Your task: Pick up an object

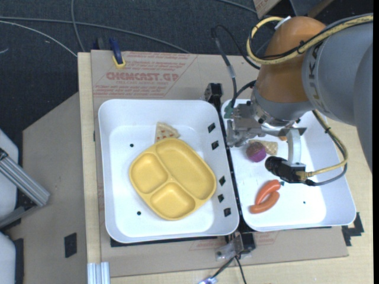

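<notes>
The state of the jaws cannot be told, since the gripper (256, 136) is seen from above and is largely covered by the wrist and its orange band. It is lowered into the right bin (334, 209), close to that bin's left wall. No object is seen held.

Just below the gripper a small purple object (256, 152) is found, touching or nearly touching a pale wedge-shaped piece (269, 147) beside it; this pair is judged the likeliest target. Nearer the front of the bin a red-orange pepper-like object (266, 196) is seen, and between the two a black fitting on a yellow cable (283, 169) hangs over the bin floor.

Several failures can be expected. The rounded purple object may be pushed aside or rolled away if the closing is off-centre. The pale piece may be pinched along with it, so that a poor grip results. The bin wall may be struck, given how near it lies.

In the left bin (112, 176) a yellow divided tray (172, 179) lies, with a pizza-like slice (166, 132) tucked at its far edge.
</notes>
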`<action>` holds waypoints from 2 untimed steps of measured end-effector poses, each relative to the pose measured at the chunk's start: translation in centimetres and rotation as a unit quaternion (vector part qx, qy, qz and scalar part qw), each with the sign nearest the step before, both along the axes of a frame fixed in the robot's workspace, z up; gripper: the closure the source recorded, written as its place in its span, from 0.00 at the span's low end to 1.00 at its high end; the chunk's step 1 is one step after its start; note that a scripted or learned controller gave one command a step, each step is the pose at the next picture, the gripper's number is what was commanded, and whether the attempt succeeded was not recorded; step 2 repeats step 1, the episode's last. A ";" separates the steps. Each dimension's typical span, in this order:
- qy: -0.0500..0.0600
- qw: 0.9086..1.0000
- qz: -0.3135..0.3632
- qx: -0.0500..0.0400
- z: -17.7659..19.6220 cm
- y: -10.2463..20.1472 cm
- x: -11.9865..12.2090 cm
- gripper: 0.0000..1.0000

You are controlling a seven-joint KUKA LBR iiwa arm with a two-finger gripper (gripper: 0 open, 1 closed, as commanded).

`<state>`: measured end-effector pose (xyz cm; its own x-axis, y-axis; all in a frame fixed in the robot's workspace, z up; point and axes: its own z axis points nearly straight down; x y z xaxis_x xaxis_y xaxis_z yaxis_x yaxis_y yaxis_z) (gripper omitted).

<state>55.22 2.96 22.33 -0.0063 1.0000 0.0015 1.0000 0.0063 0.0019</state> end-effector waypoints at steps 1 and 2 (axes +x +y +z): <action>0.000 1.000 -0.001 0.000 0.3 4.4 0.7 1.00; 0.000 1.000 -0.001 0.000 0.3 4.4 0.7 1.00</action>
